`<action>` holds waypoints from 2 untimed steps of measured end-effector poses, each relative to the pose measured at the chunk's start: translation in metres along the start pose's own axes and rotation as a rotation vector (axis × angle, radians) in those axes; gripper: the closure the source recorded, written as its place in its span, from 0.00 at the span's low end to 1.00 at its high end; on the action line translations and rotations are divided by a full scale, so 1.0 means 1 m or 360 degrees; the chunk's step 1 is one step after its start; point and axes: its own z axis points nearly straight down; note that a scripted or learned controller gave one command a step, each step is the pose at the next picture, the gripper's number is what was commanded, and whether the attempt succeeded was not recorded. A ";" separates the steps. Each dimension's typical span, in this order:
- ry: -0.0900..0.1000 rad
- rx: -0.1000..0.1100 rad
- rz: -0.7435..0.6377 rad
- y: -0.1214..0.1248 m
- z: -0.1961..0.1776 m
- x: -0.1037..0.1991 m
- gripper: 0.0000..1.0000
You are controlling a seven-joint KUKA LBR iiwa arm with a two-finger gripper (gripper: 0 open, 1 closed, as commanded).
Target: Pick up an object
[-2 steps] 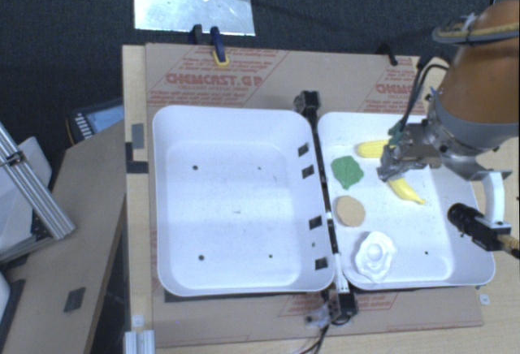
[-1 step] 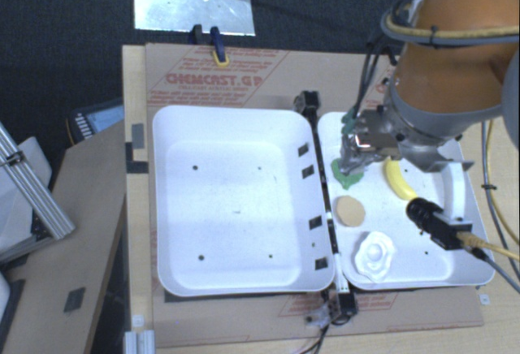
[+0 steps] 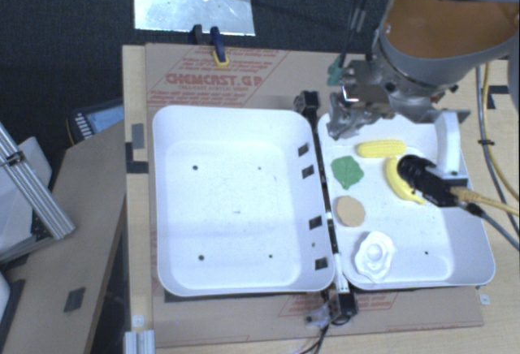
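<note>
Claw (image 3: 348,118) at right bin's (image 3: 471,263) far-left corner; cannot tell its opening, nothing visibly held. Yellow corn (image 3: 380,149) just beside it, nearward-right, long axis crosswise; green leaf (image 3: 348,172) further toward camera.

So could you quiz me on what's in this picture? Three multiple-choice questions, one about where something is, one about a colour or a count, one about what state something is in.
1. Which bin holds the toy food?
A. the left bin
B. the right bin
C. both bins

2. What colour is the leaf-shaped piece?
A. green
B. red
C. blue

3. How is the fried egg lying?
A. stacked on the banana
B. hanging over the rim
C. flat on the bin floor, alone

Answers:
1 B: the corn cob, banana and the rest lie in the right bin; none lie in the left bin.
2 A: the leaf-shaped piece is green.
3 C: the fried egg lies flat, apart from the tan disc.
</note>
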 end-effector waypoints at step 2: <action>0.0000 0.0007 0.0002 -0.020 0.004 0.063 1.00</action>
